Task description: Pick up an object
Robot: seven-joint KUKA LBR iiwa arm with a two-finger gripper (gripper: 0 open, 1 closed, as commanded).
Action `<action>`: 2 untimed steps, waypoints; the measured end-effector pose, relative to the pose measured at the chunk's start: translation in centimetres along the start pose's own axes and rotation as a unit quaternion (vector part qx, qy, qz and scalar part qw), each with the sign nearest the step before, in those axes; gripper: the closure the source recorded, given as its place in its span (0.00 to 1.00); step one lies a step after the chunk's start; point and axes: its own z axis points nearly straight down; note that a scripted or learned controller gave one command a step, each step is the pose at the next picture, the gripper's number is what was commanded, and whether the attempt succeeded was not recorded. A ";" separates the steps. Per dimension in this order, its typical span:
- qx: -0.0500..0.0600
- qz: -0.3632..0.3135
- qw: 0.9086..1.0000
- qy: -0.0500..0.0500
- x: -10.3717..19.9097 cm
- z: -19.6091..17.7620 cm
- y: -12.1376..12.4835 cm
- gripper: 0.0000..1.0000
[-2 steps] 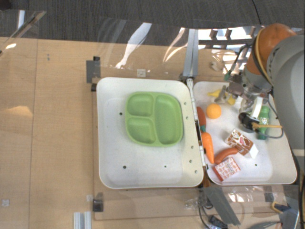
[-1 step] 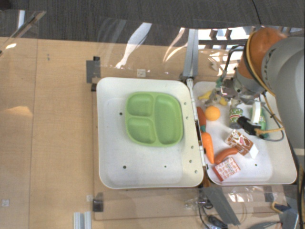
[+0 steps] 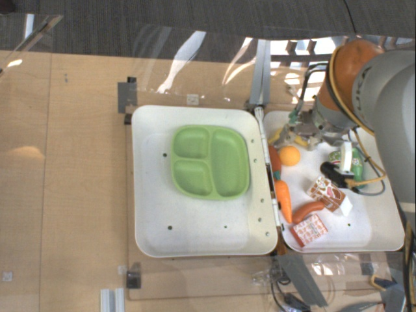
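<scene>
My gripper (image 3: 301, 135) hangs low over the far left corner of the right bin (image 3: 383, 239), under the grey arm with its orange band. A yellow object (image 3: 278, 136) lies just left of it, partly hidden. An orange ball (image 3: 290, 156) sits just in front of the gripper. Closer to the front lie a carrot (image 3: 283, 199), a red-brown sausage (image 3: 308, 210), a red packet (image 3: 311, 230) and a small brown carton (image 3: 327, 192). Nothing shows as held.
The left bin (image 3: 156, 226) holds a green divided plate (image 3: 211, 161). A white and green item (image 3: 345, 156) lies under the arm at the right bin's far side. The bins' shared wall (image 3: 268, 174) runs just left of the carrot.
</scene>
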 end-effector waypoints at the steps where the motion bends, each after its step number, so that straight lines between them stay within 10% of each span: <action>1: -0.004 -0.001 1.000 0.000 0.1 -1.3 0.3 1.00; 2: -0.004 -0.001 1.000 0.000 0.1 -1.3 0.3 0.00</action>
